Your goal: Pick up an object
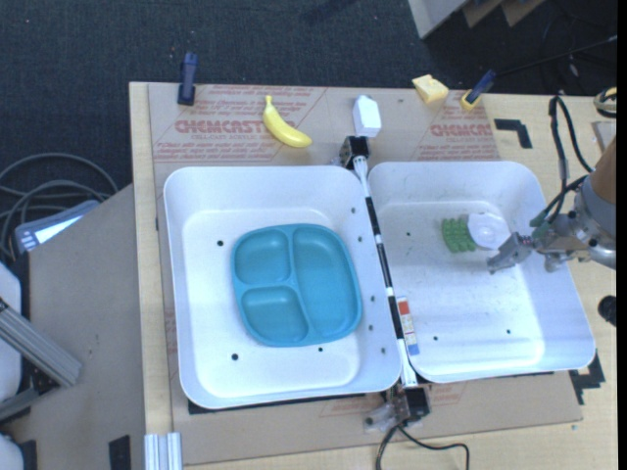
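While the arm (602,209) is reaching in from the right edge of the desk (147,262), its end effector (509,255) is hanging over the right-hand bin (470,355), toward that bin's right wall. Whether its fingers are parted or closed cannot be told from the camera view, and nothing is visibly sitting between them.

Lying in the far half of the right-hand bin, just left of the end effector, are one green ridged object (457,234) and one round white object (486,230), touching each other. Either could be the thing to pick. The green one is looking small and light, probably soft or rubbery, its ridges giving grip; closing across its narrow width from above seems best. The white one appears smooth and rounded, so likelier to be slipping out.

The count is running as follows: two white bins; one blue divided plate (294,284) resting in the middle of the left-hand bin (196,213); one yellow banana (284,125), one yellow block (429,88) and one white piece (366,115) lying along the far edge of the desk.
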Available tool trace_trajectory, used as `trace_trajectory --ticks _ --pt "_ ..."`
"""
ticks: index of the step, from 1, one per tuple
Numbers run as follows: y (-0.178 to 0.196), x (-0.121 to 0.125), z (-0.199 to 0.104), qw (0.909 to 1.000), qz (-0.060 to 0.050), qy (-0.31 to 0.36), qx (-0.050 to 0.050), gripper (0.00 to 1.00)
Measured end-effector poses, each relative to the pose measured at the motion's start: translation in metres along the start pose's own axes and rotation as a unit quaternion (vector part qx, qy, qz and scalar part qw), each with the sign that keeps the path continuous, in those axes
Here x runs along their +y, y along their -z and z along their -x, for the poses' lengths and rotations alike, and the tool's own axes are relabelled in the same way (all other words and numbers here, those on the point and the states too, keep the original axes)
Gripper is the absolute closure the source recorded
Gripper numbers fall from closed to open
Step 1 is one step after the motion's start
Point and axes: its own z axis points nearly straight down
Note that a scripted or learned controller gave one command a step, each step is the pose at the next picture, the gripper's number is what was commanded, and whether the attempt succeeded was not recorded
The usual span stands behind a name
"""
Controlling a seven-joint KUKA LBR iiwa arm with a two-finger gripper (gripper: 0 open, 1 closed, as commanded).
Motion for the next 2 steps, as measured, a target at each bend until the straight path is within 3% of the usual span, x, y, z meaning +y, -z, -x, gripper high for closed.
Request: trace_trajectory --ticks 1,2 --pt "-0.053 0.06 -0.058 1.0 0.0 0.001 0.0 0.0" --pt "-0.102 0.138 -0.034 1.0 0.0 0.0 0.0 0.0"
